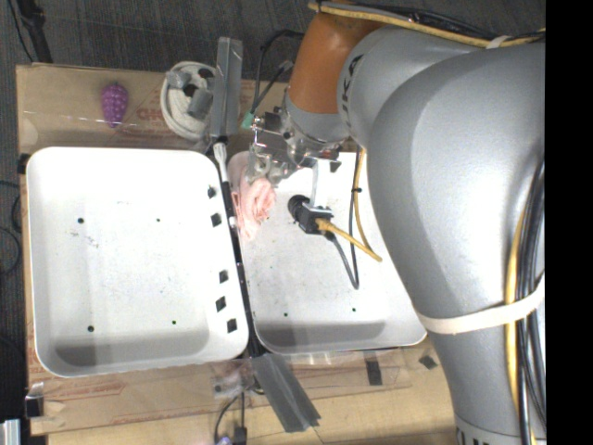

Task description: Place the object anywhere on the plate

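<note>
The grey arm is reaching in from the right, its orange band lying over the far edge of the right bin. The hand is hanging at the bin's far left corner, close beside the wall that the two bins share. Just below and touching the hand's metal parts, a pale pink object is lying against that left wall, inside the right bin; it is looking soft and crumpled, perhaps a cloth or a toy, though the glare is making its outline hard to read. Whether the hand is clamped on it or merely resting over it, I cannot tell, since the wrist is covering the tips.

A black connector with a yellow cable is dangling from the wrist over the bin's floor.

The left bin is sitting beside it, white and shallow. Beyond the bins, on the brown surface, a small purple object is lying near the far left corner, and a coil of white cable is sitting well to its right, near a grey upright bracket.
</note>
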Available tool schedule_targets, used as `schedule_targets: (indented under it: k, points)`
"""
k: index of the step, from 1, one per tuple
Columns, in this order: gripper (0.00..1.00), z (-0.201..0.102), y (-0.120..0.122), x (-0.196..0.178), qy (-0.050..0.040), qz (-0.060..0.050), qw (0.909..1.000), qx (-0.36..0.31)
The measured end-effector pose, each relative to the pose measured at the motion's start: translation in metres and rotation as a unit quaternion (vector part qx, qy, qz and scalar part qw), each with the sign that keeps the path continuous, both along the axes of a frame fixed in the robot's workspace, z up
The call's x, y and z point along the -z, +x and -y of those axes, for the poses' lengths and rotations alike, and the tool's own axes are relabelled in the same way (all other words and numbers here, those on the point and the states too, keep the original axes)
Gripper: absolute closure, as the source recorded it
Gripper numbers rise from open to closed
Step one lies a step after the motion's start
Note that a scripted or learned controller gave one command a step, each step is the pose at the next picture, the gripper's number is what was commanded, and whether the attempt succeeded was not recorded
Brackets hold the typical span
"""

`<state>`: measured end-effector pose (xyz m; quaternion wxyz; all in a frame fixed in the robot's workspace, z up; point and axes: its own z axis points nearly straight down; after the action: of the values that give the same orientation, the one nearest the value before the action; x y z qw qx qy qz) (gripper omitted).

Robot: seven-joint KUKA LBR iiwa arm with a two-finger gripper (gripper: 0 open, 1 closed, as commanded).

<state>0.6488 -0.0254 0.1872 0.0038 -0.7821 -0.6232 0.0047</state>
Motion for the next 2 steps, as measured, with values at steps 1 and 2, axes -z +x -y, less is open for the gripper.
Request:
schedule_targets:
  k: [1,2]
  points:
    - [1.00,-0.001,0.000,-0.040,0.0001,0.001,1.0000,-0.005]
    - [1.00,-0.039,-0.024,-0.028,0.0014,0.001,0.9787,-0.205]
